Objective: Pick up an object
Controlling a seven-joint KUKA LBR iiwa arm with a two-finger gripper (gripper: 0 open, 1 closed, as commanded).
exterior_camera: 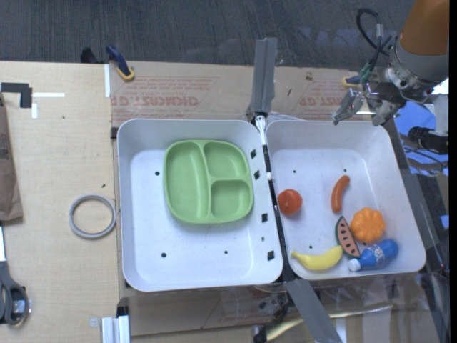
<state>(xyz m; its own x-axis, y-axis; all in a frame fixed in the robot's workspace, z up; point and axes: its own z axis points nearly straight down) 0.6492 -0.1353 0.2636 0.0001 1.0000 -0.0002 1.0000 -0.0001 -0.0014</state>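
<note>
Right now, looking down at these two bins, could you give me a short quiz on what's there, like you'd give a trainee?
1. True or false: the green plate lies in the left bin.
2. Which lies nearest the banana? A) tomato B) watermelon slice C) sausage
3. Fill in: the gripper hangs over the far rim of the ___ bin, holding nothing.

Key: 1 true. 2 B; the slice sits just beside the banana's tip, near the small pumpkin and blue bottle. 3 right bin; its fingers stand spread, with nothing between them.
</note>
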